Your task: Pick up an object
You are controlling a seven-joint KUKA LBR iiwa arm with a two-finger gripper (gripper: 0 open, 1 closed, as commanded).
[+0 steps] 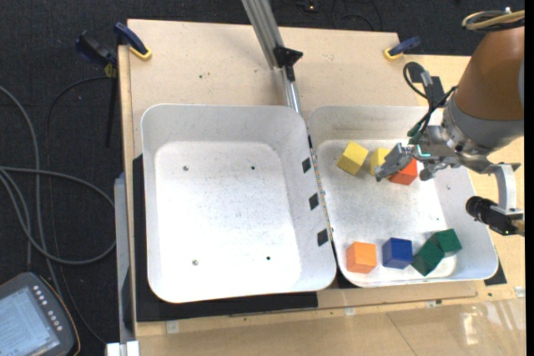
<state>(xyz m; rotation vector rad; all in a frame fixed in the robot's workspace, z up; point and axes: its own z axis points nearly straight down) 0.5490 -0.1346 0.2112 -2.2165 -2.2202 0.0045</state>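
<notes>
Along the right bin's (477, 269) near wall: orange cube (361, 256), blue cube (398, 253), green blocks (436, 250). Farther in, jaws (403, 164) low over the red block (405, 172) (yellow cubes (354, 157) just beside). Jaw state impossible to tell. Probably mid-descent; next, closing squarely on red.

Your 1 arm (492, 87) reaches in from the right, wrist angled down-left, gripper (395, 166) low over the right-hand bin.
</notes>
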